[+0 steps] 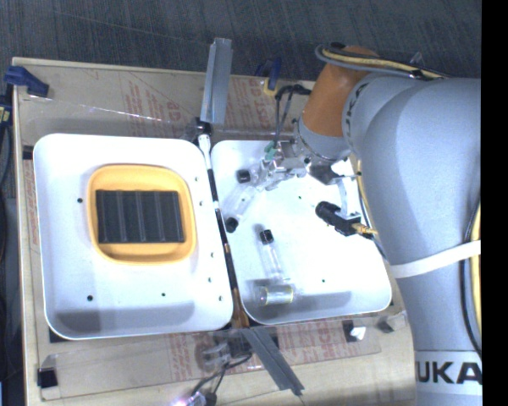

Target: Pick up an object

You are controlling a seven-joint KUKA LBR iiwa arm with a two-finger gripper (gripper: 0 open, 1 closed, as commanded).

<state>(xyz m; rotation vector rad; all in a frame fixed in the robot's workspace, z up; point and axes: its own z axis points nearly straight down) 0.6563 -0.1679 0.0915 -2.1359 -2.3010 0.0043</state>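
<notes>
Clear stubby cylinder (pixel 275 293) is the closest thing up for grabs. It's lying on its side by the near wall of the right bin (pixel 368 299). Just past it is a slim clear vial (pixel 272 259) with a black cap on its far end, lying flat around mid-bin. Over in the left bin (pixel 59 227) there's a yellow tray (pixel 140 180) with a dark slotted insert sitting in it. Back in the right bin, closer to the left wall, a clear tube (pixel 241 200) lies on a slant with a black tip at its near end. A small black knob (pixel 243 176) sits just beside its far part. At the far end of that bin, the gripper (pixel 275 166) is right by the upper end of the tube. Honestly can't tell if it's open, closed or gripping anything, it's too cluttered there.
</notes>
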